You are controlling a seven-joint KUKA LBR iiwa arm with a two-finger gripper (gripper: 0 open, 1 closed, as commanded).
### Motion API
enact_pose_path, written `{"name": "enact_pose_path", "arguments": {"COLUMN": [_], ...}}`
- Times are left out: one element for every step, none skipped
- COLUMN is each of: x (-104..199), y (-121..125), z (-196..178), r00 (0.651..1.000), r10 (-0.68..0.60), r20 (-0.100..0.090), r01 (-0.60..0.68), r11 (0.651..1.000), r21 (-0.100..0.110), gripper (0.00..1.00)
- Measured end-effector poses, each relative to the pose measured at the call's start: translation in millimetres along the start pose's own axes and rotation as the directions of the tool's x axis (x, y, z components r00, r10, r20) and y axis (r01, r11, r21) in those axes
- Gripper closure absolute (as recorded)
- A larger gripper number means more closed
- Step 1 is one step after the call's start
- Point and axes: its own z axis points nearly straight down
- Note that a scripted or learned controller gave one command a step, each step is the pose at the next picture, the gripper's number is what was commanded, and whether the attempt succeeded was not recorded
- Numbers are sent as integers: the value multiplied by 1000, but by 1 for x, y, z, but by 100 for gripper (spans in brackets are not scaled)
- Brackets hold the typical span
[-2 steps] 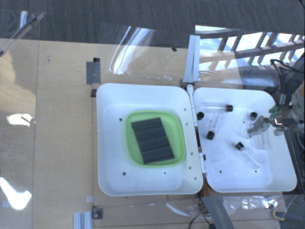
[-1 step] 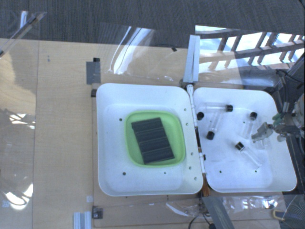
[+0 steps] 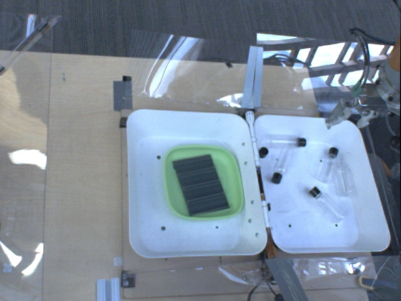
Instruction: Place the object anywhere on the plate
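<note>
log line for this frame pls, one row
gripper: above right bin's far right corner, fingers unclear | vials: loose in right bin | green plate: in left bin, dark ribbed block on it

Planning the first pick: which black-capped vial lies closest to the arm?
The vial near the right bin's upper right, cap up; the gripper sits just beyond that corner, the other vials further left or lower.
</note>
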Motion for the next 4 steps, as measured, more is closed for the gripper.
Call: {"name": "enact_pose_path", "arguments": {"x": [29, 24, 10, 11], "y": [-28, -61, -117, -136], "z": [-3, -37, -51, -51], "r00": [999, 991, 976, 961], "r10": [46, 132, 220, 276], "r20": [-2, 0, 0, -1], "r01": [-46, -132, -220, -276], "r11": [999, 991, 976, 961], "r21": [1, 0, 1, 2], "gripper": [0, 0, 0, 0]}}
